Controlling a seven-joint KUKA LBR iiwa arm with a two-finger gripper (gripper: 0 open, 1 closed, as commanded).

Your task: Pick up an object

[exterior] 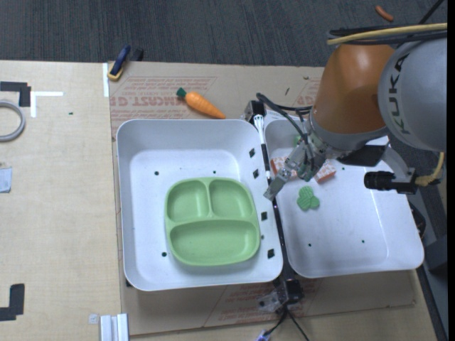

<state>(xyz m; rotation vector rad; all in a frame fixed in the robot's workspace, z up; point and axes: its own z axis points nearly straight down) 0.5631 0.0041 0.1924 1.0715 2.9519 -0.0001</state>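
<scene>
Over the right bin, the end effector is hovering.
Its grip state is staying unreadable (arm blocking); a green object is lying just below.

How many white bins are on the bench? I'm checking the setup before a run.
2. The left bin holds a green divided plate; the right bin sits beside it, under the arm, with a small green item inside.

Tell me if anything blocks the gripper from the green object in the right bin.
Nothing visible does. The gripper hangs just up and left of the green object, with bare floor of the right bin between them.
</scene>
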